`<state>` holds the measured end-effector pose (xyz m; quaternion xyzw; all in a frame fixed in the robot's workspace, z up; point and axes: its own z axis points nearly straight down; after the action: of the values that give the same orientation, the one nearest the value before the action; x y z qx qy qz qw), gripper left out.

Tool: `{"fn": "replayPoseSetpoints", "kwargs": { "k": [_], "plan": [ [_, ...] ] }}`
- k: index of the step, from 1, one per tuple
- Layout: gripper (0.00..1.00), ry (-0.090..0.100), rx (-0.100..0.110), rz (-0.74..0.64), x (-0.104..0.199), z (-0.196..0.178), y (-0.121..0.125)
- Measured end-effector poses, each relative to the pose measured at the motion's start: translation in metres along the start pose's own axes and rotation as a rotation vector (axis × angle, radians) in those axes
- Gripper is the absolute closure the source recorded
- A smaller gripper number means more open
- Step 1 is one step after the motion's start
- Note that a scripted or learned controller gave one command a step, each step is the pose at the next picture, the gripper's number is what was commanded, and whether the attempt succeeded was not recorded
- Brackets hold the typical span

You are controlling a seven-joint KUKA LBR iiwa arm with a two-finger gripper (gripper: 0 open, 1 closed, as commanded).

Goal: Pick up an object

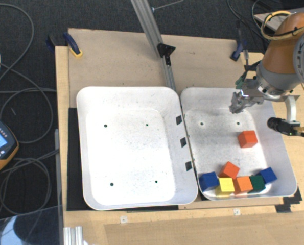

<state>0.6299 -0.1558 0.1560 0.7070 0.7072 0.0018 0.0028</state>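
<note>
Spanning most of the frame, the wooden bench (116, 55) carries two shallow white bins side by side: the left bin (90, 106) at centre left and the right bin (208, 98) at centre right. No brand, label or readable writing can be made out anywhere. Next in size, the grey arm (284, 45) with its orange band enters from the upper right, and its gripper (237, 105) hangs over the upper part of the right bin; whether it is open or closed cannot be told at this angle, and nothing shows held in it. Smallest are the blocks in the right bin. An orange block (248, 138) lies alone at mid-right, below the gripper and apart from it. Along the bin's lower edge cluster a blue block (208, 180), an orange cube (230, 169), a yellow block (226, 185), an orange piece (242, 184), a green block (257, 182) and a second blue block (267, 175).
</note>
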Motion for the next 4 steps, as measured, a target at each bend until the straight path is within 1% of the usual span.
{"fn": "replayPoseSetpoints", "kwargs": {
  "k": [1,2,3,4],
  "plan": [
    [1.00,0.000,-0.001,-0.001,0.003,-0.046,0.007],
    [1.00,0.000,0.000,-0.001,0.003,-0.086,0.009],
    [1.00,0.004,0.008,-0.004,0.046,-0.087,-0.002],
    [1.00,0.005,0.009,-0.006,0.104,-0.081,-0.024]
  ]
}}
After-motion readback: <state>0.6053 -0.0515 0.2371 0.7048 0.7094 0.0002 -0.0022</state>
